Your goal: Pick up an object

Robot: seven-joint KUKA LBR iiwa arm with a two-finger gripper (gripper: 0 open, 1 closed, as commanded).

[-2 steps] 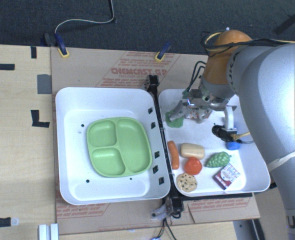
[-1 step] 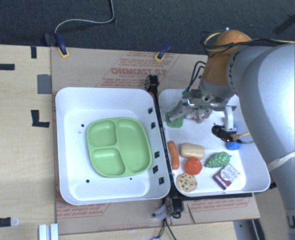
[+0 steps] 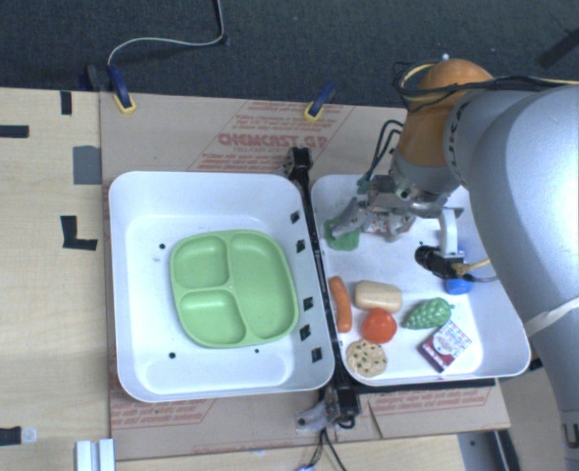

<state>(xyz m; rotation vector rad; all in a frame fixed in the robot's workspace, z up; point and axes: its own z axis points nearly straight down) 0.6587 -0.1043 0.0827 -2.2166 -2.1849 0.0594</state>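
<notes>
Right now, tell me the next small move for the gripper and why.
Probably a short descent with a slight shift toward the small green object at the upper left of the right bin. The gripper sits just above and beside it, and nothing is visibly between its fingers. The carrot and the other toy foods lie farther off, so the green piece is the nearest target.
</notes>
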